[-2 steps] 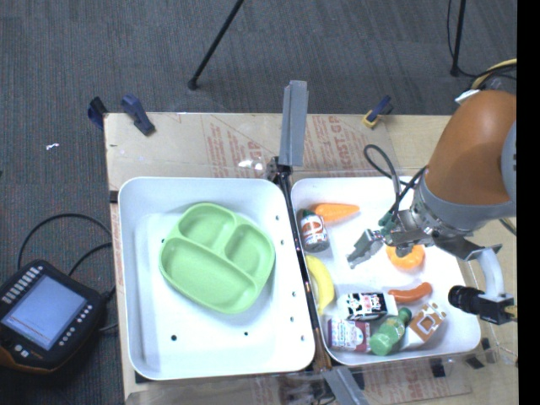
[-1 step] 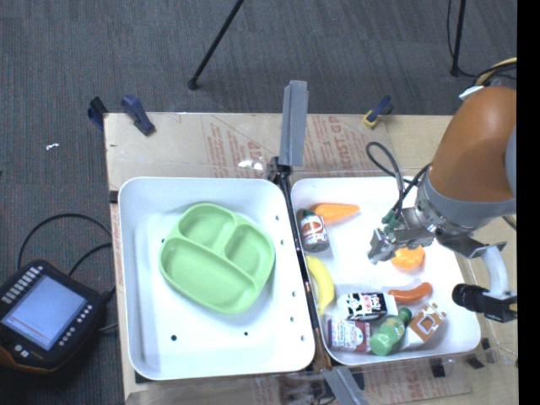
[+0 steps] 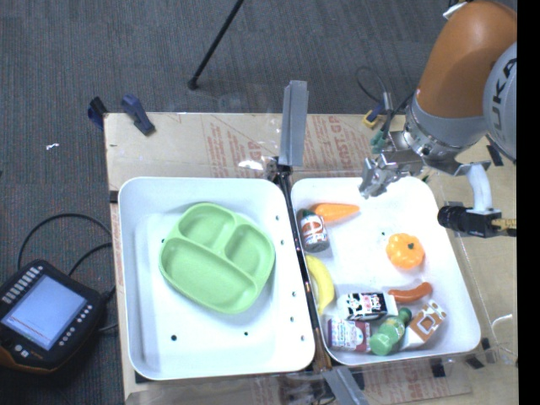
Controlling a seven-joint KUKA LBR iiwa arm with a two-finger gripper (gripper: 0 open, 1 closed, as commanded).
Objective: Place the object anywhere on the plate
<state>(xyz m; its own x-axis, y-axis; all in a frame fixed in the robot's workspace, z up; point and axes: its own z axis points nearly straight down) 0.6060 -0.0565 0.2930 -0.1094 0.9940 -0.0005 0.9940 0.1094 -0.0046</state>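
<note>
A green divided plate (image 3: 218, 256) lies in the left bin (image 3: 139, 310). The right bin (image 3: 447, 251) holds an orange carrot (image 3: 336, 212), a small can (image 3: 314, 231), a banana (image 3: 320, 283), an orange pumpkin-shaped toy (image 3: 405, 251), a red sausage (image 3: 409, 293), a milk carton (image 3: 366, 305) and other small items. My gripper (image 3: 375, 182) hangs above the right bin's far edge, just right of and above the carrot. Nothing shows between its fingers.
A grey upright post (image 3: 294, 125) stands at the back between the bins. A pendant with a screen (image 3: 42, 310) lies on the floor at left. A green bottle (image 3: 386, 337) and a red packet (image 3: 348, 334) crowd the right bin's near corner.
</note>
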